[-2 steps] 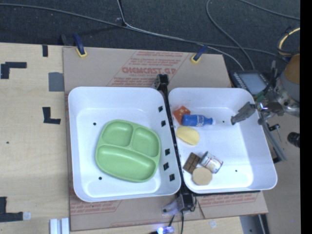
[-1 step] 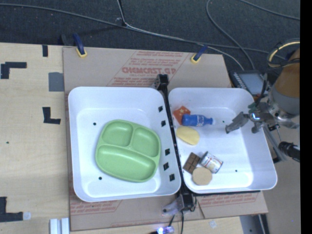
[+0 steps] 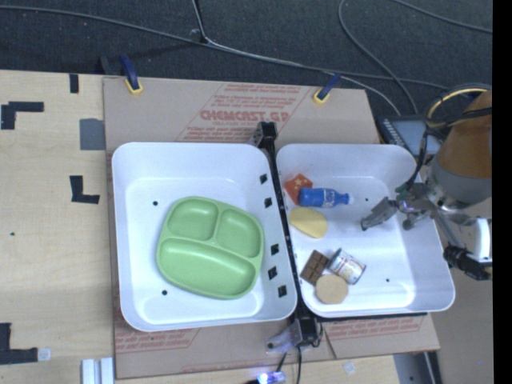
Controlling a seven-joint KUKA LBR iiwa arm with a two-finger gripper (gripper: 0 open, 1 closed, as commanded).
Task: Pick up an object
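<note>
Where cardboard (image 3: 240,114) covers the wooden bench (image 3: 48,238), two white bins (image 3: 128,214) sit; the hand (image 3: 384,213) hangs apart, gripping nothing.

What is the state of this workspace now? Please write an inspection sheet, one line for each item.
Surface: cardboard sheet on wooden bench, bearing two white bins.
Job's things: right white bin holds blue plastic bottle, yellow oval piece, brown block, small jar, tan disc, orange-red item.
Clutter: green divided plate in left white bin.
Grippers: gripper low over right bin, holding nothing.
Cables: black cables behind bins.
Surroundings: dark carpet.
</note>
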